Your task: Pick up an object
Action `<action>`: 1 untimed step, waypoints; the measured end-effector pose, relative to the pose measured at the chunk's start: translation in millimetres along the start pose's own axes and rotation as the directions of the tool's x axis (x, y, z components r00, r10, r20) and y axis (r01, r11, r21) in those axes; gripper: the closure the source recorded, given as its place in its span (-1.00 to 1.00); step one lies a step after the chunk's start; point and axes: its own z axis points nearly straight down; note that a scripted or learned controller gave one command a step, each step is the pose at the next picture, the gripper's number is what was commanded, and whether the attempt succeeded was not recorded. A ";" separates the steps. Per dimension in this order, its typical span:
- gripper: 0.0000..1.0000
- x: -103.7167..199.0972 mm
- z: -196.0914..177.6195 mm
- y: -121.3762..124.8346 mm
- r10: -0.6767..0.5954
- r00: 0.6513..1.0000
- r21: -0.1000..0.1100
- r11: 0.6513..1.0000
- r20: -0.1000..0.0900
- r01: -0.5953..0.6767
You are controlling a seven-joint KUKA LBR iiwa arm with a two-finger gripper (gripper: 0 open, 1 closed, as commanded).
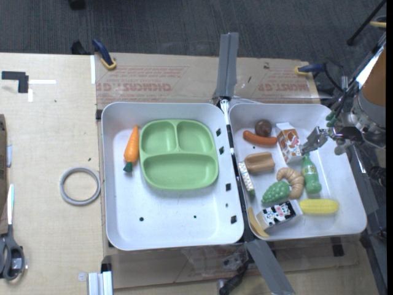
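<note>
Below, 2 white bins (116, 183) sit on a wooden bench (49, 140).

The setting is a robotics laboratory or test workshop. Evidence is as follows. A light wooden bench (49, 140) occupies the left and centre of the frame, with a cardboard sheet (159, 78) fastened along its upper edge by spring clamps (104, 54). Two shallow white bins (166, 226) sit side by side at centre, separated by a grey metal bar (227, 63). The right bin holds toy food items (288, 183) used as test objects. A roll of tape (80, 185) and scissors (11, 251) lie at the left. Dark carpet (153, 11) and cables (368, 23) fill the top of the frame.
</note>
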 end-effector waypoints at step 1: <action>-1.00 -27.6 101.2 -10.6 0.149 0.989 0.001 0.989 -0.001 -0.149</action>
